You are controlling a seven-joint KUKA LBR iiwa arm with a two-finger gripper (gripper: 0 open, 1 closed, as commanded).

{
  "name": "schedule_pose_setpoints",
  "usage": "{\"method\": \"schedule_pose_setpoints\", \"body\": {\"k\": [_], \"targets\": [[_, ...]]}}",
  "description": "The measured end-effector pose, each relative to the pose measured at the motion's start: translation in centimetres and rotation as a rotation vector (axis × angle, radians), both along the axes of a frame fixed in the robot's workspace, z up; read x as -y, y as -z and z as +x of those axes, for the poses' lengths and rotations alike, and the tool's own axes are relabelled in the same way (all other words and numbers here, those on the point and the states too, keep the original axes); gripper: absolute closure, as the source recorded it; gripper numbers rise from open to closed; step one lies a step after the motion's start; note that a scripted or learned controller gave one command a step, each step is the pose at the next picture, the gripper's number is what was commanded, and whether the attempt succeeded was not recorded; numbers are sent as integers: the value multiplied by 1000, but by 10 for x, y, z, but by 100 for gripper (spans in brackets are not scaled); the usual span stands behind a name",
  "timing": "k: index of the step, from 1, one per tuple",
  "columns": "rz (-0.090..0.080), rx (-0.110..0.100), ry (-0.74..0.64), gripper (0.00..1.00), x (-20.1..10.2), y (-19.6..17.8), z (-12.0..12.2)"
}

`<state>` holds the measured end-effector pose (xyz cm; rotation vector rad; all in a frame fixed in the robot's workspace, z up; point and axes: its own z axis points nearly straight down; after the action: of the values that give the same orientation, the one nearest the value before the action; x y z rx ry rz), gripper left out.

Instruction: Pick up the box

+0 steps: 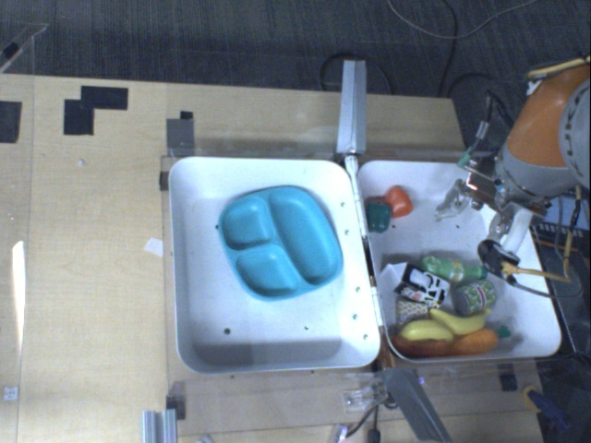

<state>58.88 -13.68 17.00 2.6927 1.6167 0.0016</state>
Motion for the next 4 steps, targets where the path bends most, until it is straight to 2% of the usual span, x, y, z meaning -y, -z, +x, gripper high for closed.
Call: {"method": "schedule_pose_setpoints", "body": {"k": [1,2,3,4], "targets": [[-1,8,9,0,-23,82,19],[0,4,349,0,29,84,42],[0,10,337,100,27,71,46],[0,12,327,100,26,61,47]]}}
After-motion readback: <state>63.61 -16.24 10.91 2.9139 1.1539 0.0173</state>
